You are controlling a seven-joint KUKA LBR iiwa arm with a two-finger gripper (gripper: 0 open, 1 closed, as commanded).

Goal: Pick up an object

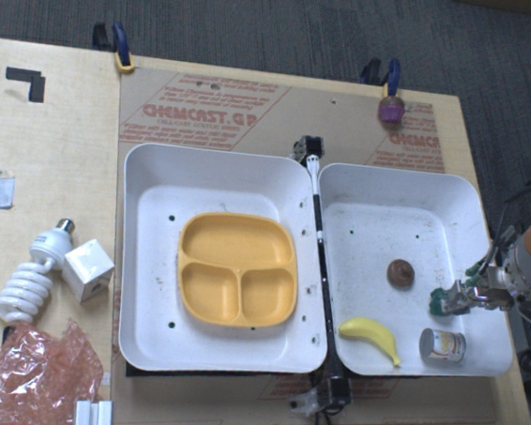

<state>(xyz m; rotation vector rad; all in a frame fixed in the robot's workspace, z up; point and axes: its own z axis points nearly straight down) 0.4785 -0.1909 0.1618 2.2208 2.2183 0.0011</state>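
The right bin [380,195] holds three loose items. A small brown ball [401,273] lies near its middle, a yellow banana [371,338] lies near the front wall, and a small tin can [442,345] lies on its side at the front right. My gripper [449,300] reaches in over the bin's right wall, with its dark green tip just above the can and to the right of the brown ball. Nothing is visibly held in it.
A yellow divided plate [237,270] fills the middle of the left bin [155,186]. On the bench to the left lie a spiral light bulb [30,281], a white cube [88,269] and a crumpled pink bag [35,381]. A purple object [391,109] sits behind the right bin.
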